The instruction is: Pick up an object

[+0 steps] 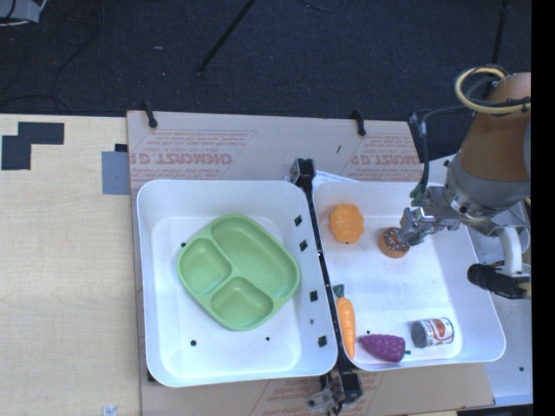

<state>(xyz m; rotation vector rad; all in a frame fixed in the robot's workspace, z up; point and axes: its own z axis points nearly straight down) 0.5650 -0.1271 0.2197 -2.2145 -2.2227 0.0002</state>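
In the right bin (468, 319) lie an orange fruit (346, 224), a brown doughnut-like piece (393, 243), a carrot (346, 321), a purple bunch of grapes (382, 347) and a small can (433, 332). My gripper (414, 226) hangs low at the doughnut's right edge, touching or almost touching it. The arm comes in from the right with its orange band above the wrist.
The left bin (165, 336) holds a green divided plate (238, 270). A black divider (316, 258) runs between the two bins. Cardboard lies under both bins, and a wooden bench top stretches to the left.
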